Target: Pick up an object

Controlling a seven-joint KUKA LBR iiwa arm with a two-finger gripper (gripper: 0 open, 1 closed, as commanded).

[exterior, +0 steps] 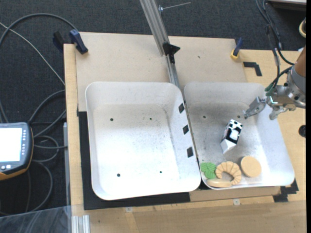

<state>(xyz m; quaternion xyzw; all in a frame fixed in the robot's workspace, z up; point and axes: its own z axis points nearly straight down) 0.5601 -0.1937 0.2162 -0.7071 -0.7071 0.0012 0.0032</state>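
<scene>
The right bin [272, 144] holds a small white carton with black spots [232, 134], lying tilted near its middle. Along the bin's front edge lie a green toy piece [208, 169], a tan croissant [228, 173] and a round tan biscuit [250, 166]. My gripper [265, 110] hovers over the back right part of this bin, up and to the right of the carton. It is open, with nothing between its fingers, and it touches none of the objects.
The left bin [97, 144] sits beside the right one, with a low wall between them. A slanted metal rail [154, 21] crosses the bench's back. Clamps [77, 40] mark the back corners, and a tablet [13, 147] rests at far left.
</scene>
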